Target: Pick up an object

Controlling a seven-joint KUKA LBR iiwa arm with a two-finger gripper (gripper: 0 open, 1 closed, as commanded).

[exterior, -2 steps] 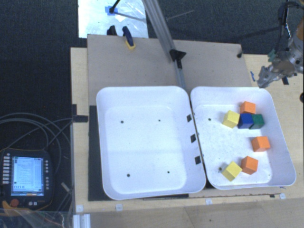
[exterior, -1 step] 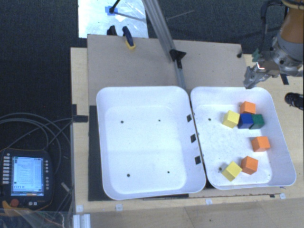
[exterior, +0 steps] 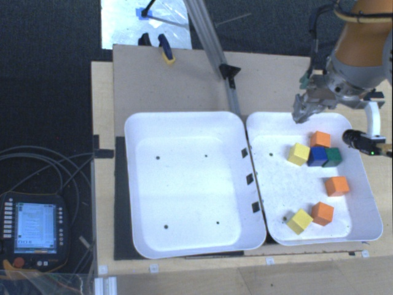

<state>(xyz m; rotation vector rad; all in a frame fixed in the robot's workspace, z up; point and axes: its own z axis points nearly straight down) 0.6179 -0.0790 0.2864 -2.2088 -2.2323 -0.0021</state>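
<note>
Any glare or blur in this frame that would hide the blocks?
Camera view: even lighting, small coloured cubes such as the blue cube sharp with soft shadows; glare confined to the shiny foil sheet at top; the grey gripper looks slightly soft.

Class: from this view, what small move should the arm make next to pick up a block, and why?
Probably shift the gripper slightly toward the camera and lower it. It hovers over the right white bin, just beyond the cluster where the small orange cube and yellow cube sit nearest, and nothing is between its fingers.
</note>
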